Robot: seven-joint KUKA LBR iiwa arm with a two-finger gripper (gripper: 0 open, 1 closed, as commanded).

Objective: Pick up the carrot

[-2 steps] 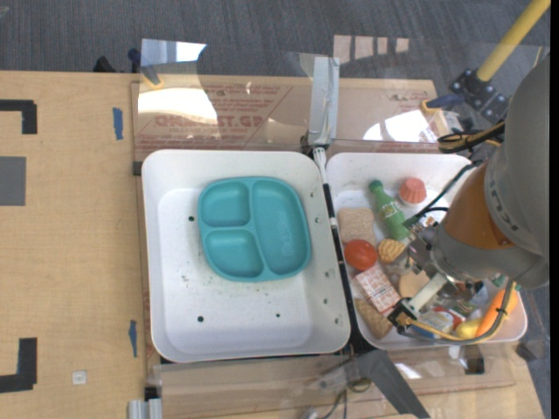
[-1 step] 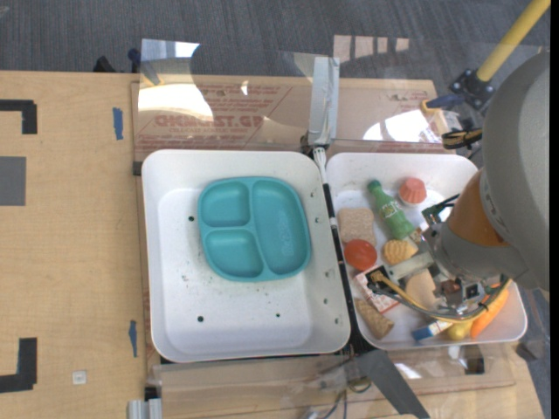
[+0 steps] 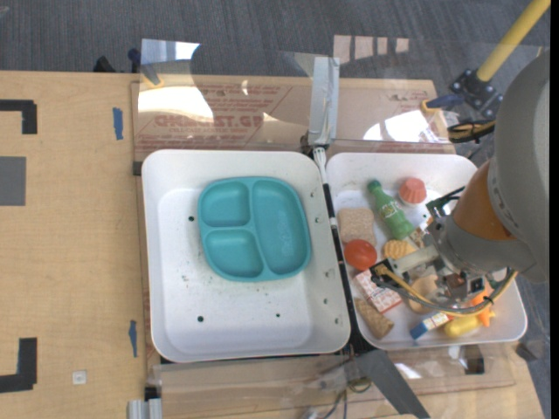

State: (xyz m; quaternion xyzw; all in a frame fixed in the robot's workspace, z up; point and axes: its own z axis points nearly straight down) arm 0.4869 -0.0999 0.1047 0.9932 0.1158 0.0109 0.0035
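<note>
One small orange carrot, partly hidden

teal plate, green bottle, tomato

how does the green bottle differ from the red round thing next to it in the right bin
The green bottle is long and slim, lying on its side with a white label; the red round thing is squat and ball-like. The bottle lies further toward the bin's back, while the red one sits nearer the divider between the bins. Both rest in the right bin.
</note>
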